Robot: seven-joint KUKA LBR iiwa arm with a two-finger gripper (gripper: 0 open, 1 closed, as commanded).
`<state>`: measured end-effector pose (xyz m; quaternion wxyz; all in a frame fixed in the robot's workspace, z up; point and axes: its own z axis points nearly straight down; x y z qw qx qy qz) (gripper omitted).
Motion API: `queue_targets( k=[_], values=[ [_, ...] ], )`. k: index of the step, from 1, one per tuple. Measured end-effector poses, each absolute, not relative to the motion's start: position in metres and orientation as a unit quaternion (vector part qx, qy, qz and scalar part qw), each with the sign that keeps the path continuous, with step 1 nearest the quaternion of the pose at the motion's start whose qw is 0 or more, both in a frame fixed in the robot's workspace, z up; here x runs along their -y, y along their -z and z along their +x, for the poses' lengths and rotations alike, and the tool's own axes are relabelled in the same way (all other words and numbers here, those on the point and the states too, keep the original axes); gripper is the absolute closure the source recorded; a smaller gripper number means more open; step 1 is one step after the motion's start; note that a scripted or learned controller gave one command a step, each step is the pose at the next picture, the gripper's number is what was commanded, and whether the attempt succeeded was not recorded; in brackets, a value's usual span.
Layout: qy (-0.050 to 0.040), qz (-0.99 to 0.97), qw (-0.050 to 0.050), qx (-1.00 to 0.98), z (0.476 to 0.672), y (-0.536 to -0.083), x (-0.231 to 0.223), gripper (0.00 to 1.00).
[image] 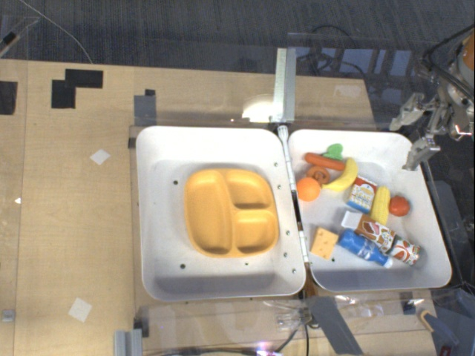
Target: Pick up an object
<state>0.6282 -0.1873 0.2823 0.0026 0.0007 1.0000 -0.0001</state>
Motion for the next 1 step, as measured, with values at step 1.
queue_targets(
  k=[1],
  values=[
    [0.0001,0.001,0.003,-1.000,0.6282,-0.2823,0.1873,0.00]
  ],
)
